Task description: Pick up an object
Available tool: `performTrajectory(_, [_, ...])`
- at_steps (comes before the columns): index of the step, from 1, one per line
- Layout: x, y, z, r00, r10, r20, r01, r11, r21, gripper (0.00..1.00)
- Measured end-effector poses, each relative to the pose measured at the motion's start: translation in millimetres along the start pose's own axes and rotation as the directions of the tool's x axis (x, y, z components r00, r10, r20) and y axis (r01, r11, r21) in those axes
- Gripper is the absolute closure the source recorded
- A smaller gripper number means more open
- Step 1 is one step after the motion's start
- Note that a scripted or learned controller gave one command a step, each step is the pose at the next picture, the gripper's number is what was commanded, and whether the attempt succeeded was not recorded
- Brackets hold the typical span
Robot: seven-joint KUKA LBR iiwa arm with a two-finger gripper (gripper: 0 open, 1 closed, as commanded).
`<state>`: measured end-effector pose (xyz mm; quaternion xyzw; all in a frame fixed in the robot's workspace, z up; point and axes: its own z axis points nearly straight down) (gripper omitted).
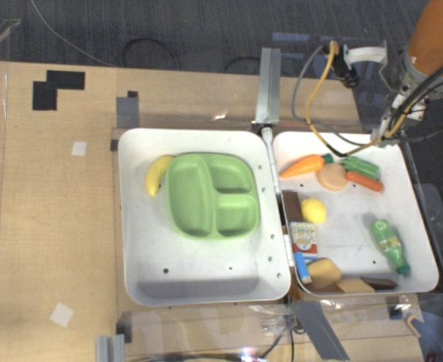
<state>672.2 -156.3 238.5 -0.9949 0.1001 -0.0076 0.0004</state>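
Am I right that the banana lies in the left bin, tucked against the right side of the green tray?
Not quite. In the camera view the banana does lie in the left bin, but it is against the left side of the green tray, not the right.

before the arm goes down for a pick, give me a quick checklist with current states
1. Arm above the right bin's far corner, off the objects: ok.
2. Jaws' state: cannot tell.
3. Nothing seen held: ok.
4. Lemon stands apart from its neighbours, easy target: ok.
5. Carrot touches the tan disc: not ok for a clean pick.
6. Green bottle lies flat, apart: ok.
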Motion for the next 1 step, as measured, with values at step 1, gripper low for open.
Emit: performTrajectory(1, [-0.3, 0.0, -7.5, 1.000, -0.003, 0.005, 0.003, 1.000, 0.001, 1.00])
